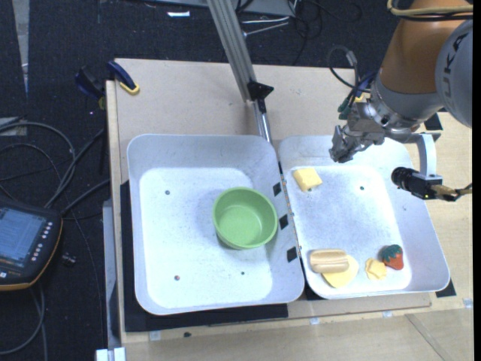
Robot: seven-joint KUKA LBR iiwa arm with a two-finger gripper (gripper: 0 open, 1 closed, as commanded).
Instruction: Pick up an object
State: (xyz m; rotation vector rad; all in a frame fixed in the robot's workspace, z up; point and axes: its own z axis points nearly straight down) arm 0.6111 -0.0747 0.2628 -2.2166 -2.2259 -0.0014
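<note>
White left bin [150,277] on the tabletop [180,96], holding one green bowl [244,217] upright near its right wall. White right bin [421,239] alongside, holding a yellow block [306,178] at upper left, a tan hot-dog toy [330,261] on a yellow piece [340,277], a small yellow bit [376,269] and a red strawberry [392,256] along the front. Tool [343,150] above that bin's back edge, just right of the yellow block, nothing visibly gripped; opening impossible to tell.

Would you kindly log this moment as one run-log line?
gripper: above right bin's far edge, nothing seen held | nearest: yellow block | green bowl: left bin
</note>
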